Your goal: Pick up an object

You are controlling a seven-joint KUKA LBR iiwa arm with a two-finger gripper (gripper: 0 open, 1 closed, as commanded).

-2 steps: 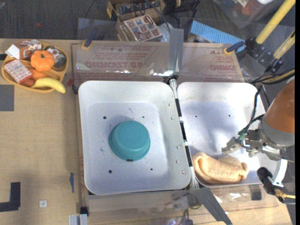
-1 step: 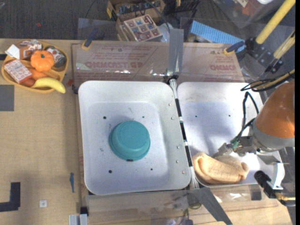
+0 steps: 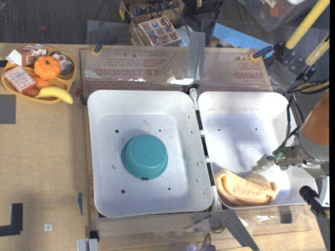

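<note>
A teal bowl (image 3: 145, 156) lies upside down in the middle of the left bin (image 3: 104, 109). A tan, bread-like object (image 3: 245, 188) rests flat in the near corner of the right bin (image 3: 235, 114), against its front wall. My gripper (image 3: 263, 164) reaches in from the right, low over the right bin, just above and to the right of the tan object. Nothing is visibly held in it. The orange band of the arm (image 3: 318, 125) sits at the right edge.
A yellow dish (image 3: 36, 76) with toy food, including a pumpkin and a banana, stands on the bench at the far left. Cardboard panels (image 3: 136, 67) line the back of the bins. Boxes and cables lie behind them.
</note>
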